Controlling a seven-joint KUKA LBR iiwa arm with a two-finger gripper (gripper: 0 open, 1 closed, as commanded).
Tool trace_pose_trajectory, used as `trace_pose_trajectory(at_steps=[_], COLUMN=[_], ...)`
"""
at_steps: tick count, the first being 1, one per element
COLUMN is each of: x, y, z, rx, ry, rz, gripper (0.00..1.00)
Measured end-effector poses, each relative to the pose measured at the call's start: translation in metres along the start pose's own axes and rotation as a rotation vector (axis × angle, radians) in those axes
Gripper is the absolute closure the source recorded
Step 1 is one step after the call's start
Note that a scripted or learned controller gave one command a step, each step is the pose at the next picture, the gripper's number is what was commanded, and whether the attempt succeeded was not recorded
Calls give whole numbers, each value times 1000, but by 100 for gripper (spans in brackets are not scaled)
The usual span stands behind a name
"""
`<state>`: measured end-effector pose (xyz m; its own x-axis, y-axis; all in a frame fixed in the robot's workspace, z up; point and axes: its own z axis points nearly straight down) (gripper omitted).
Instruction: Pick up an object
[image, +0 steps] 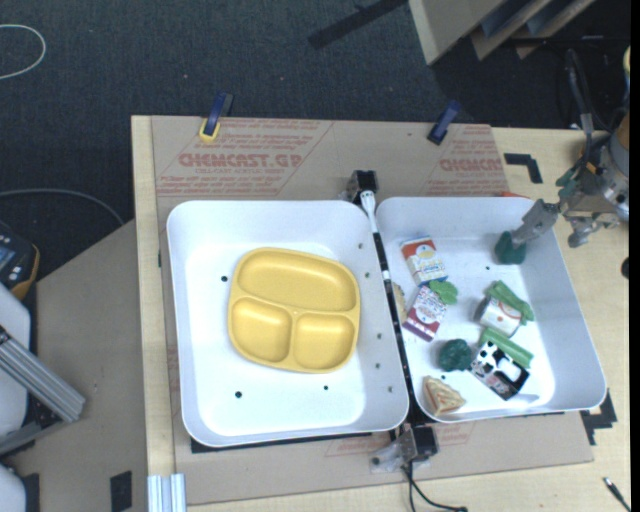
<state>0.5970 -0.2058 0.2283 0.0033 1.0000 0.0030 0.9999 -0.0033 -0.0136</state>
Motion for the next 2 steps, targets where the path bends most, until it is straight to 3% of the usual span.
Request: trace_pose_trajectory(at_steps=[1, 2], x=[1, 6], y=[3, 10], z=[-8, 37], rx=[-14, -10], ry=[-3, -2], rz=[-3, -6], gripper=[0, 0])
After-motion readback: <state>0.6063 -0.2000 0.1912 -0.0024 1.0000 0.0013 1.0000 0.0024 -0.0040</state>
